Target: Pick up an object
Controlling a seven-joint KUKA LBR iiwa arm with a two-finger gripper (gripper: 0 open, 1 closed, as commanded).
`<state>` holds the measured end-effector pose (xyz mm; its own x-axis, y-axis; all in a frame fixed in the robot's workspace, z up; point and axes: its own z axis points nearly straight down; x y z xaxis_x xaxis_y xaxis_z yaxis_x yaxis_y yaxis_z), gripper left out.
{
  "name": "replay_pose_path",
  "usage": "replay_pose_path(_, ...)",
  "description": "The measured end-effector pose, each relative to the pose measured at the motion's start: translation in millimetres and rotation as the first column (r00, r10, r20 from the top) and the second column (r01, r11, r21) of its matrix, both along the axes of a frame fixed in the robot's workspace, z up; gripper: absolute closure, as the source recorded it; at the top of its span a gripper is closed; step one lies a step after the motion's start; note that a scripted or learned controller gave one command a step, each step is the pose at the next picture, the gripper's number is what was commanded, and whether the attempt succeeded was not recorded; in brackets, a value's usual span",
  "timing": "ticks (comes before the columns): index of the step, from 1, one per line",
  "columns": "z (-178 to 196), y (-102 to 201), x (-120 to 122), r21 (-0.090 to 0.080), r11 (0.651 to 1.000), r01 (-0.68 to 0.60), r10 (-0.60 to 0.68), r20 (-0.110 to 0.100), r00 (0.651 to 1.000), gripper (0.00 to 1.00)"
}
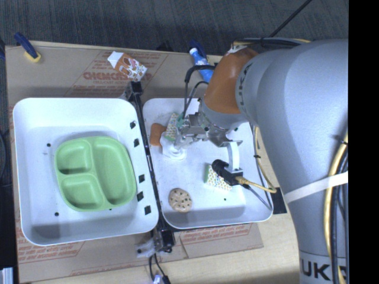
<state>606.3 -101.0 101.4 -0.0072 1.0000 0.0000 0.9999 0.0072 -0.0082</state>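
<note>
My gripper (179,139) reaches down into the upper left part of the right bin (251,209), below the orange wrist band. Right under it sits a small white object (173,153), and a green-and-white patterned piece (171,126) lies against its left side. An orange-brown item (156,134) rests just left of the gripper by the bin wall. A chocolate-chip cookie (180,199) lies near the bin's front. A green patterned packet (217,180) sits to the right, partly under a black cable fitting.
The left bin (29,218) holds a green divided plate (93,173). A small wrapped snack (127,66) and a blue clamp (199,58) lie on the cardboard behind the bins. The large grey arm body covers the right side.
</note>
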Motion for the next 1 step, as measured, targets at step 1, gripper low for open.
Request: replay_pose_path(1, 91.0, 39.4, -87.0, 0.0, 1.0, -0.001, 0.001, 0.006, 1.0, 1.0)
